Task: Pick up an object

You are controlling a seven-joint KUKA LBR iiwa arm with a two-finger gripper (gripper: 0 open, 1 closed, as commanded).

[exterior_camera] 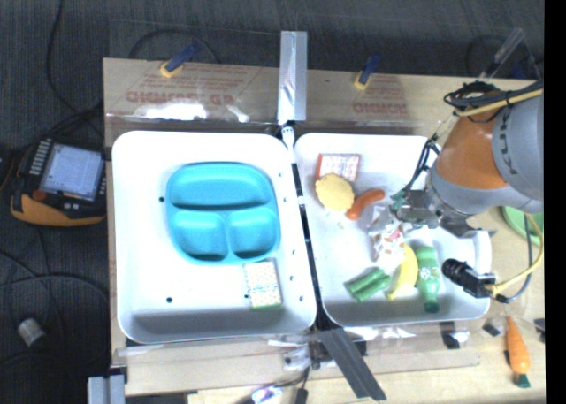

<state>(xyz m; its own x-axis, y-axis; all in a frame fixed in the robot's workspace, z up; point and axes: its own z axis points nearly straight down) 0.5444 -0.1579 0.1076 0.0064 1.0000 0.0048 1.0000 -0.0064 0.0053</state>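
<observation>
A: Gripper (395, 217): low in the right bin (460, 150), over a crumpled wrapper (387, 239). Whether it is clenched or released, I cannot tell.

B: Right bin contents?

A: Banana (406, 271), green bottle (428, 277), green pod (368, 284), all near the front wall. Sausage (365, 202), yellow ball (334, 191), red-white box (339, 166) farther back.

B: Left bin (141, 217)?

A: Blue tray (222, 210); speckled box (262, 284) just in front.
</observation>
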